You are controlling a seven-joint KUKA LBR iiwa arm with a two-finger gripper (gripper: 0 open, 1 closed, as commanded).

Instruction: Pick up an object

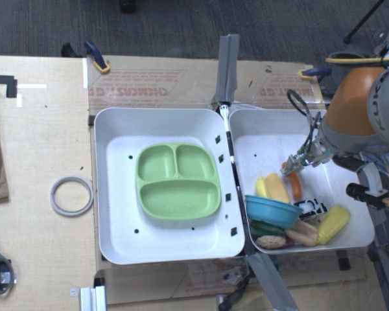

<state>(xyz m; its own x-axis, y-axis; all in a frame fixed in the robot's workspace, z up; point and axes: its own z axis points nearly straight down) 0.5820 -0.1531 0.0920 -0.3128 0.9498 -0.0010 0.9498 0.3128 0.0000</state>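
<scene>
Landmark: blue bowl, tilted, near the front of the right bin.
Gripper: above and just right of the bowl, low over the right bin; its tip is small and blurred, so how its fingers stand cannot be told, nor whether it touches anything.
Arm: grey with an orange band, up and right of the bowl, cut off at the right edge.
Carrot: orange piece just above-right of the bowl, directly below the gripper; its upper end merges with the tip.
Yellow pieces: two, side by side, touching the bowl's far rim; lower ends hidden by the bowl.
Corn: right of the bowl, leaning on the bin's front corner.
Black-and-white item: just right of the bowl; too small to identify.
Green item: under the bowl, mostly hidden.
Pink item: below-right of the bowl, partly covered by the corn.
Brown round item: below the bowl at the front wall.
Left bin: left of the bowl, adjoining.
Green plate: three compartments, left of the bowl, in the left bin.
Tape ring: far left of the bowl, on the bench.
</scene>
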